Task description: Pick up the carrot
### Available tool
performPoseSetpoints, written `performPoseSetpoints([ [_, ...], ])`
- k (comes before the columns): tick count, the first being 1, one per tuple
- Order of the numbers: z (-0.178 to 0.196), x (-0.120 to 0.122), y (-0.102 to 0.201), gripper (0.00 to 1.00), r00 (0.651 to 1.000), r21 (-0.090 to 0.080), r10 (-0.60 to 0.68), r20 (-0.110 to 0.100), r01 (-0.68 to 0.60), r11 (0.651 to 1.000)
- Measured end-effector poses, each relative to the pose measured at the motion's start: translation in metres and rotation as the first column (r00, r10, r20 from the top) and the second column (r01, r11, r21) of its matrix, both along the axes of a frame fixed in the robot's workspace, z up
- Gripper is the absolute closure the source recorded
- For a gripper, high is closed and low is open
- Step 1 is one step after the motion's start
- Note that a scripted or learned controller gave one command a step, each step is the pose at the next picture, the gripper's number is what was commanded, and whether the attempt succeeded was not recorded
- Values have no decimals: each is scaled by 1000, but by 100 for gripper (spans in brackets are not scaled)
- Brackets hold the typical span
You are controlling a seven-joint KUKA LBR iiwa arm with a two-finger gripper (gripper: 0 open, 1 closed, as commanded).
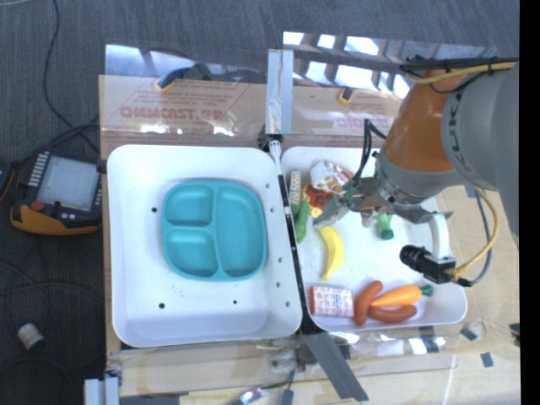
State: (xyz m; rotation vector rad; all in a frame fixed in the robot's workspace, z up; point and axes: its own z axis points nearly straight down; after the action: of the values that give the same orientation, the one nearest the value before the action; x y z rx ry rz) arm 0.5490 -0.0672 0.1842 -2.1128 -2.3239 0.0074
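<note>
Carrot sits in the right bin, near-right corner, lying flat. Long axis runs roughly left-right, tilted slightly up toward the right; green stem end points right, tapered tip points left, toward the sausage.

Gripper hovers farther back over the middle of the same bin, well apart from the carrot (can't tell if its fingers are spread or pressed together, the wrist blocks the view). Nothing visibly held.

Risks:
- Crowding. A sausage lies touching or just beside the carrot on its near side, another curves up at its left tip. A grasp across the axis could pinch a sausage too, or grab one instead.
- Bin wall close on the right and near sides; a finger may clip the rim.
- Carrot is smooth and tapered, so an off-centre pinch could squirt it sideways.
- Banana and red-white packet sit just left; low risk.
</note>
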Motion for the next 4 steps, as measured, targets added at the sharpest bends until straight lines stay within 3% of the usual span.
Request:
performPoseSetpoints([
  [1, -1, -66, 10, 0, 993, 3, 118, 0, -118, 993],
  [2, -19, -18, -72, 0, 993, 0, -115, 0, 115, 993],
  [3, -94, -42, -32, 0, 997, -2, 81, 14, -81, 997],
  [4, -95, 5, -72, 0, 963, 4, -270, 13, 270, 963],
])
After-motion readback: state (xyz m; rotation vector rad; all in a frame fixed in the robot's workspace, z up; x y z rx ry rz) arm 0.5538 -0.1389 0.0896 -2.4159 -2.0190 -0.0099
